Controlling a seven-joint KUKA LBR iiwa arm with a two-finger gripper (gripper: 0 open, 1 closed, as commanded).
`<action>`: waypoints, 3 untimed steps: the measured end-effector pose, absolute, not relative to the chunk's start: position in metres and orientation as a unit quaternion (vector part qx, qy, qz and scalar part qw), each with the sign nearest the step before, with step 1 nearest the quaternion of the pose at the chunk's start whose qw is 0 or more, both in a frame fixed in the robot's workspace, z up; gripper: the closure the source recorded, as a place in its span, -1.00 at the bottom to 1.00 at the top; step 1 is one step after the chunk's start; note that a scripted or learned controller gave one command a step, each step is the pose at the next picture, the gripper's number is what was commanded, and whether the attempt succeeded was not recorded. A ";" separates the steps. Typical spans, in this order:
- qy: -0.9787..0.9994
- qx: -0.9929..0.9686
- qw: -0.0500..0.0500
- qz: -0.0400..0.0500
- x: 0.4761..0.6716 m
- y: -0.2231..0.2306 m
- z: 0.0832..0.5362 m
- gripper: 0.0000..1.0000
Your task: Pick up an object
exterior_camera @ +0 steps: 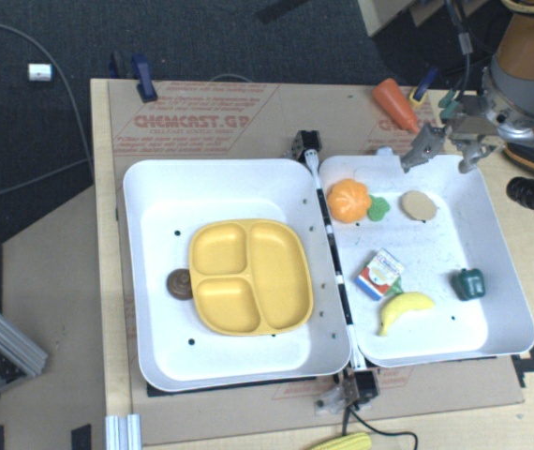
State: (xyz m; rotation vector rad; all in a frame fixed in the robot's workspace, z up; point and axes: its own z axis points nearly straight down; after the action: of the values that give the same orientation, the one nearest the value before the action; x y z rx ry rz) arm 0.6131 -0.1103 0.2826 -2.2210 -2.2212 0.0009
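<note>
The gripper (447,154) hangs over the far edge of the right bin (501,251), its two fingers (421,148) spread wide apart with nothing between them. Just below it in the bin lie a tan disc (419,205), an orange fruit (348,200) and a small green piece (378,209) touching the fruit. Nearer the front sit a small carton (378,275), a banana (404,308) and a dark green block (468,284). The left bin (155,204) holds a yellow divided tray (250,276) with a brown disc (180,283) at its left edge.

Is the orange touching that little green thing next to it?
Touching: the camera view shows the orange pressed against the green thing, no white bin floor between them.
</note>
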 end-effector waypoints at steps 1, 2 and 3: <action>-0.707 -0.707 0.001 0.001 0.645 -0.129 0.201 -1.00; -0.707 -0.707 0.001 0.001 0.666 -0.100 0.115 -1.00; -0.708 -0.706 -0.001 -0.002 0.646 -0.033 0.186 -1.00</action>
State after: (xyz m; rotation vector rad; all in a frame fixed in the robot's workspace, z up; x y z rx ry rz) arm 0.6457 -0.0333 0.1861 -2.2197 -2.2251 -0.0048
